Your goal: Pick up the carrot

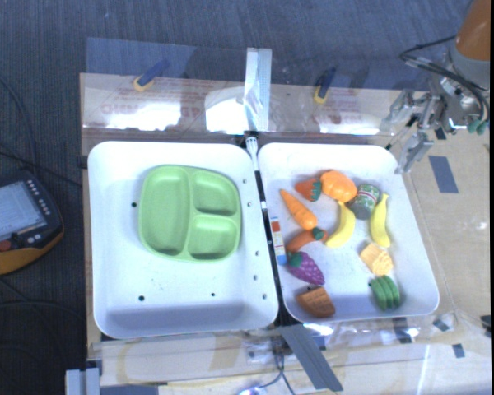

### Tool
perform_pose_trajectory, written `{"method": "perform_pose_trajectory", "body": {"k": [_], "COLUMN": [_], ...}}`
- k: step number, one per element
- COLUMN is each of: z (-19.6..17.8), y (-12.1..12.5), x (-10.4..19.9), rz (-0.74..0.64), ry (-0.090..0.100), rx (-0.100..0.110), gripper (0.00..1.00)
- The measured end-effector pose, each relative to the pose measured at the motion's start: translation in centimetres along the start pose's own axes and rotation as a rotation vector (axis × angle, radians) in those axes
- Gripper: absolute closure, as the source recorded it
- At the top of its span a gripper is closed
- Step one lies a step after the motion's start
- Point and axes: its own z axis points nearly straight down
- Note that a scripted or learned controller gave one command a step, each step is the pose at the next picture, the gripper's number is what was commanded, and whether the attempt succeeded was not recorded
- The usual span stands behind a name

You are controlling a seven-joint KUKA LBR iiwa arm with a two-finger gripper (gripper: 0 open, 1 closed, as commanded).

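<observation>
The carrot (299, 210) is orange and tapered. It lies in the right bin (412, 220) near the bin's left wall, pointing up-left. A second orange carrot-like piece (302, 239) with a green end lies just below it. My gripper (412, 134) hangs above the bin's upper right corner, well to the right of the carrot and apart from it. Its fingers look spread, with nothing between them.
The right bin also holds an orange pepper (338, 185), two bananas (345, 226), purple grapes (306, 267), a green vegetable (384, 291) and several other toy foods. A green divided plate (189, 212) sits in the left bin (115, 245). A pendant (16, 216) lies far left.
</observation>
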Motion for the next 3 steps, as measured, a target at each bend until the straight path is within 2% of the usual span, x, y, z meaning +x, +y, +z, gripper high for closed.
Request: {"method": "perform_pose_trajectory", "body": {"k": [1, 2, 3], "z": [11.9, 17.5, 16.6], "y": [9.2, 10.2, 10.3], "x": [2.2, 0.6, 0.6], "rz": [-0.074, -0.030, -0.033], "ry": [0.010, -0.004, -0.004], "rx": [-0.006, -0.001, 0.003], "gripper": [0.00, 0.00, 1.00]}}
